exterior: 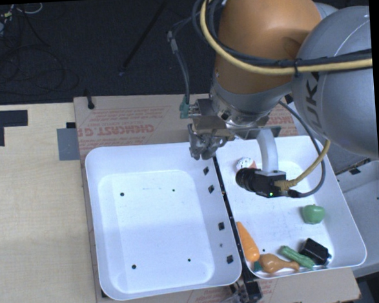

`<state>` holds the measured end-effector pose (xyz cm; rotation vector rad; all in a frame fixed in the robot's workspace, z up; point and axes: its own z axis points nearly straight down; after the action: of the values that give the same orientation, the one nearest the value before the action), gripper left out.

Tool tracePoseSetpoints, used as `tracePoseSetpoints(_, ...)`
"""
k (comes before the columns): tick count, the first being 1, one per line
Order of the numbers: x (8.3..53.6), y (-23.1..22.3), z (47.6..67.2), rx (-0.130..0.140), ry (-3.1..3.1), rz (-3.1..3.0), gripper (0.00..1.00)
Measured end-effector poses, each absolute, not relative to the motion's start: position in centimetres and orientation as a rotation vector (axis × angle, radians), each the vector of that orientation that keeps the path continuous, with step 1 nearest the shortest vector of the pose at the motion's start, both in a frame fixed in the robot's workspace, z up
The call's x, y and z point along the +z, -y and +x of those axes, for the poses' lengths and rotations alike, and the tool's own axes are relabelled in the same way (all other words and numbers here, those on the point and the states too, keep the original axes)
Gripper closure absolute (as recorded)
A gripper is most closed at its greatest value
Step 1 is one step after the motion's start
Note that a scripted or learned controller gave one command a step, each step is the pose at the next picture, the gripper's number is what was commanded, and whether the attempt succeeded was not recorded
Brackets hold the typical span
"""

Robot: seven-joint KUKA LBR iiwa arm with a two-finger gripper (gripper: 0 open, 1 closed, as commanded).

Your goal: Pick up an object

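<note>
No object has been picked up yet, as far as can be judged. The tool [203, 152] is seen above the seam between the two shallow white plastic bins [145, 158]; nothing is held in it, and whether it is wide or narrow cannot be told. The orange plastic carrot [248, 242], round green toy [313, 214] and black block [315, 250] are left lying in the right bin, so the whole grasp remains.

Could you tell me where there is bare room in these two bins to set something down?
The left bin offers bare floor from wall to wall. In the right bin, free floor lies between the green ball and the carrot. Its front corner is crowded: carrot, green stick, black block. The gripper hangs over the divider.
</note>
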<state>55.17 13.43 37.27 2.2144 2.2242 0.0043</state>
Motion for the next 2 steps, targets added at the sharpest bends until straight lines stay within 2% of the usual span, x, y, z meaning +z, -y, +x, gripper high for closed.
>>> tracePoseSetpoints(1,31.9,-17.9,55.0,-0.011,-2.228,2.221,1.00)
tracePoseSetpoints(2,27.6,-24.2,54.4,-0.010,-2.230,2.219,1.00)
